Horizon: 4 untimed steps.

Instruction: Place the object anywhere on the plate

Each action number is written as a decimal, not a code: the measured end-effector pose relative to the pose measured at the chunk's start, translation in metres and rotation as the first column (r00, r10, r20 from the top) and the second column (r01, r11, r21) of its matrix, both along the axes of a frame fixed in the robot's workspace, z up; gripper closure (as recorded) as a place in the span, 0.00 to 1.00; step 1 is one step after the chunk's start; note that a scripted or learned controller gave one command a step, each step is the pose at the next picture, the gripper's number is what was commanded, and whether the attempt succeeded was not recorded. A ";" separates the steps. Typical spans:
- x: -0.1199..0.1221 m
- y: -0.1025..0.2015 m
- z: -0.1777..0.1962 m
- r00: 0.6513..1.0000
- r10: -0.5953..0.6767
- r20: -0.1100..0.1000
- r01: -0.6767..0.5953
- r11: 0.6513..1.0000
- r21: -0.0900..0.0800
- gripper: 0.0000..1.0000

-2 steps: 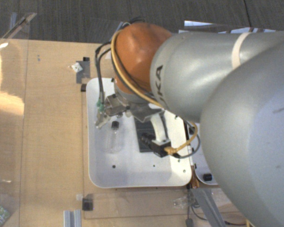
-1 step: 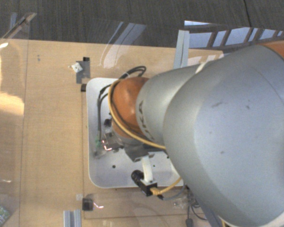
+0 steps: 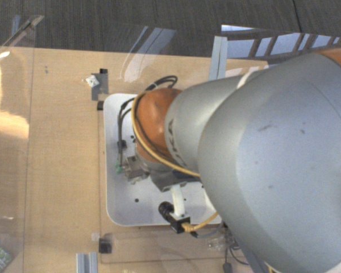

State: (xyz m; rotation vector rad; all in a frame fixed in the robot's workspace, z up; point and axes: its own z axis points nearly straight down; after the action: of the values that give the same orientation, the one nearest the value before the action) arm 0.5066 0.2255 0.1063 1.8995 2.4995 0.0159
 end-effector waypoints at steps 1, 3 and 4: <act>0.012 -0.092 -0.003 0.835 0.551 -0.002 -0.550 0.835 -0.007 1.00; -0.017 0.014 -0.012 0.634 0.774 0.008 -0.774 0.634 -0.009 1.00; -0.004 -0.046 0.014 0.576 0.817 0.000 -0.817 0.576 -0.011 1.00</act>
State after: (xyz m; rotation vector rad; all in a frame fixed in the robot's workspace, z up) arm 0.5022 0.1791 0.1206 0.5353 3.0884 0.0081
